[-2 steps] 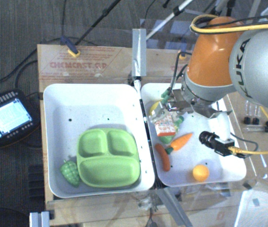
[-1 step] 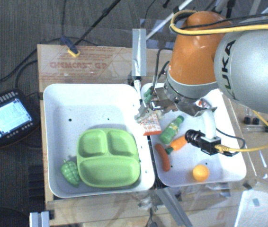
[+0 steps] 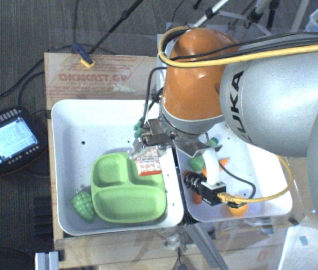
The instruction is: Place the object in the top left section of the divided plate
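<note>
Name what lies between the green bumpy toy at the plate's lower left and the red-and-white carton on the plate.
In the camera view, the green divided plate itself: its top left section and a raised divider separate the bumpy toy from the carton.

Two white bins, one green divided plate, one bumpy green fruit toy, one red-and-white carton, one handheld pendant.

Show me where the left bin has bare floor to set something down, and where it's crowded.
The left bin has bare white floor across its far half, between the far wall and the green divided plate. It is crowded near the front: the plate, a green bumpy object at its left edge, and the gripper above the plate's upper right section.
</note>
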### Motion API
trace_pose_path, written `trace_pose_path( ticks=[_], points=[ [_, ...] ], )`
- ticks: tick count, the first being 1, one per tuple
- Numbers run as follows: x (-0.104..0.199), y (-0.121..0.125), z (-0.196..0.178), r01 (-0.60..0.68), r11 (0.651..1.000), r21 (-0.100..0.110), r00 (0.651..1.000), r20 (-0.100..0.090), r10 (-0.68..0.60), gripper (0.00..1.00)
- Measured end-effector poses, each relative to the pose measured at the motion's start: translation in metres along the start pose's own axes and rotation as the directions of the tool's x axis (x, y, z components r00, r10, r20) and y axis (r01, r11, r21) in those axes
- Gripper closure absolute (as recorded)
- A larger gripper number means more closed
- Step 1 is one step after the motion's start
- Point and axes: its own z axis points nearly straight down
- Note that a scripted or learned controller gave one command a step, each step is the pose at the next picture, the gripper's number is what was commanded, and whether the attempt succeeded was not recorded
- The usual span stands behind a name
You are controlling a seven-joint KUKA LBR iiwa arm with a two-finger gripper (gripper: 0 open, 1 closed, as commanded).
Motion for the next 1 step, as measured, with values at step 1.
trace_pose_path(
  ticks=[1],
  points=[
    [0.0347,0.0272,0.0497,0.22,0.975,0.001,0.975,0.0,-0.22,1.0]
  ],
)
